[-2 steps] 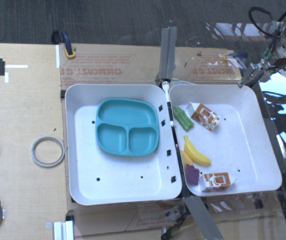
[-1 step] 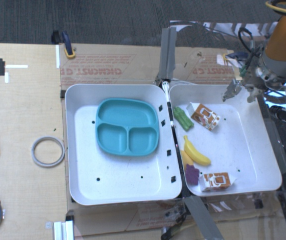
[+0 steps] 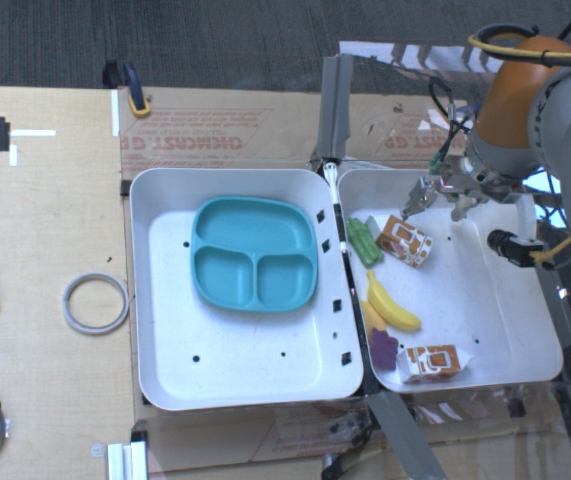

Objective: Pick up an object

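Though jaws (image 3: 443, 200) spread wide: teal tray (image 3: 255, 254) in L bin (image 3: 165, 368), banana (image 3: 392, 305) + cartons in R bin (image 3: 510, 328).

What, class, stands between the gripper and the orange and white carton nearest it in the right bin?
Nothing visible does. The gripper hangs just up and right of the carton, with bare bin floor between them. The green item and the banana lie on the carton's far side.

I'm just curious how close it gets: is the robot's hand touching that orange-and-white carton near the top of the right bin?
Apart. The camera view shows white bin floor between the hand and the orange-and-white carton.
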Robot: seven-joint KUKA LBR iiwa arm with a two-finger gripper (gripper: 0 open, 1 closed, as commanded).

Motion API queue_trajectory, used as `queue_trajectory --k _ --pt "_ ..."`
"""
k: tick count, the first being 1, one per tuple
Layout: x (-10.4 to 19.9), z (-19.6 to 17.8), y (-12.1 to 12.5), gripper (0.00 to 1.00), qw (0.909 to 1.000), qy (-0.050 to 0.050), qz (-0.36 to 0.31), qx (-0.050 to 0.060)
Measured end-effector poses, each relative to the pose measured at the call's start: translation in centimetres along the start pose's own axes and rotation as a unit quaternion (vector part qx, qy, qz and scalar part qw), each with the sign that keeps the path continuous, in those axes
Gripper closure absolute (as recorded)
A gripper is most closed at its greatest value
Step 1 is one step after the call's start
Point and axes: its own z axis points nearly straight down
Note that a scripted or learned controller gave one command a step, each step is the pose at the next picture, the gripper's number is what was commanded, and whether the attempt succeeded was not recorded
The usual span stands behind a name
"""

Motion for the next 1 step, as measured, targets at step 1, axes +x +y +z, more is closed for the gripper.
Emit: queue_trajectory --k 1 --pt "4.74 -0.23 0.09 0.00 0.9884 -0.004 -0.152 -0.004"
